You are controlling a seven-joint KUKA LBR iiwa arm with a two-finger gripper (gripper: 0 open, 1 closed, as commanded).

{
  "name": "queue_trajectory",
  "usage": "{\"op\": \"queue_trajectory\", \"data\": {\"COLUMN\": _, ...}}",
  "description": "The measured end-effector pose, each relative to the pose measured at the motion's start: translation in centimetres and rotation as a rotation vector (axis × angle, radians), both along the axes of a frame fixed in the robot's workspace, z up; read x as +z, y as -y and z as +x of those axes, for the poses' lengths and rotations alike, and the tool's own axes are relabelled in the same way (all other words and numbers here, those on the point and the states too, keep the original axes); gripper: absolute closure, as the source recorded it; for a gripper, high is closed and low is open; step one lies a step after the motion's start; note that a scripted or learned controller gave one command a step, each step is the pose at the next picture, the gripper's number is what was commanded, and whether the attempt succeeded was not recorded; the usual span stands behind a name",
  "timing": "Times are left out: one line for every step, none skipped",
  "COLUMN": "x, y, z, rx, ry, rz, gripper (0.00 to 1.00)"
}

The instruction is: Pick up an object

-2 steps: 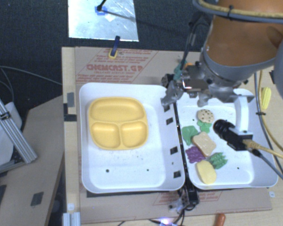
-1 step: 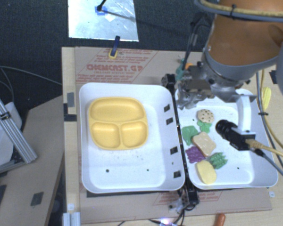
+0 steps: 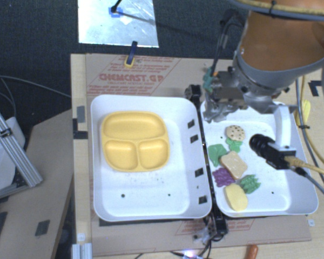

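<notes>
The arm is reaching in from the right, its gripper (image 3: pixel 215 112) hanging over the far left corner of the right bin (image 3: pixel 299 204), just beside the divide between the two bins. The angle is hiding the jaws, so I cannot tell whether they are spread or closed.

The pickable pieces are sitting in the right bin, clustered toward its left side. A speckled cookie (image 3: pixel 235 132) is lying nearest the gripper, just on its near side. A green leafy piece (image 3: pixel 216 152) is lying to the cookie's near left, touching a bread slice (image 3: pixel 234 164). Purple grapes (image 3: pixel 222 177) are tucked against the bread's near left edge, a second green piece (image 3: pixel 250 184) is lying to their right, and a yellow lump (image 3: pixel 237 197) is sitting nearest of all.

In the left bin (image 3: pixel 97 161), a yellow divided plate (image 3: pixel 135 140) is resting toward the far side, well apart from the gripper.
</notes>
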State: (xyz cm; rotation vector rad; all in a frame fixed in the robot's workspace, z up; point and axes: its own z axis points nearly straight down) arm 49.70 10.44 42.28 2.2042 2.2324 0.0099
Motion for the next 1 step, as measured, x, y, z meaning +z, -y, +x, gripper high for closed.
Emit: {"op": "queue_trajectory", "data": {"x": 0.78, "y": -6.09, "z": -1.11, "rx": -0.003, "ry": -0.005, "rz": 0.002, "gripper": 1.00}}
